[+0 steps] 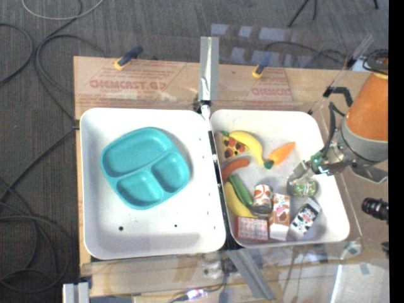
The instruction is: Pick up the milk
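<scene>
Since the milk (pixel 305 219) looks a light, stiff little carton, grip its flat sides; gripper (pixel 314 166) finger state I cannot tell

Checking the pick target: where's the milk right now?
In the camera view, the milk carton lies in the right bin, near its front right corner, beside a small red-and-white box and below the gripper.

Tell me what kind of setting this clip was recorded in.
Probably a robotics lab bench: two white bins clamped on a board, toy food such as a banana, loose cables on carpet, and an orange-banded arm.
</scene>
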Motion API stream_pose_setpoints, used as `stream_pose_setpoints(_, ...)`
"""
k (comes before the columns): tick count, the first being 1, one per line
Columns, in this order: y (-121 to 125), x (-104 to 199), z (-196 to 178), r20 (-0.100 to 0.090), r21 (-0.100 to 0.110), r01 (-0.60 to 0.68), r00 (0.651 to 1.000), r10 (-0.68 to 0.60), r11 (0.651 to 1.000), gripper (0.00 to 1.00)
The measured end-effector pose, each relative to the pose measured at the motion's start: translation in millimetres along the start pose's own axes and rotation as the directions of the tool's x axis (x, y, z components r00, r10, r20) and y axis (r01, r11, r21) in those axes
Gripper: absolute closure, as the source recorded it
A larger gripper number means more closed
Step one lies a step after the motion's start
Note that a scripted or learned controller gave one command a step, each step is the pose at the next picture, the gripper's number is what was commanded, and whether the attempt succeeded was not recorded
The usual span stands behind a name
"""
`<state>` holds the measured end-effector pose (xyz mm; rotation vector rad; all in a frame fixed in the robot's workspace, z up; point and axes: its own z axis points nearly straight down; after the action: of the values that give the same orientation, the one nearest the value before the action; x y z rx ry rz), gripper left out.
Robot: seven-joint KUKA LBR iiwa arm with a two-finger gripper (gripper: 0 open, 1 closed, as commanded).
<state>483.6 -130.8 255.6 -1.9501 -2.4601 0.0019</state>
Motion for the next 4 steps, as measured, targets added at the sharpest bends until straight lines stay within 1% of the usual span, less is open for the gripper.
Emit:
stream_pose_setpoints(1,-7.2,-31.7,-13.0,0.002,-0.001,0.118,0.993,-0.118,0.993,1.00)
stream_pose_setpoints(2,18.8,-29.2,28.1,0.000,-0.001,0.265,0.964,-0.265,0.964,1.00)
stream_pose_setpoints(3,-6.1,-28.6,14.5,0.002,-0.002,0.565,0.825,-0.565,0.825,1.00)
stream_pose_setpoints(4,-6.9,-32.8,-1.5,0.003,-0.002,0.709,0.705,-0.709,0.705,1.00)
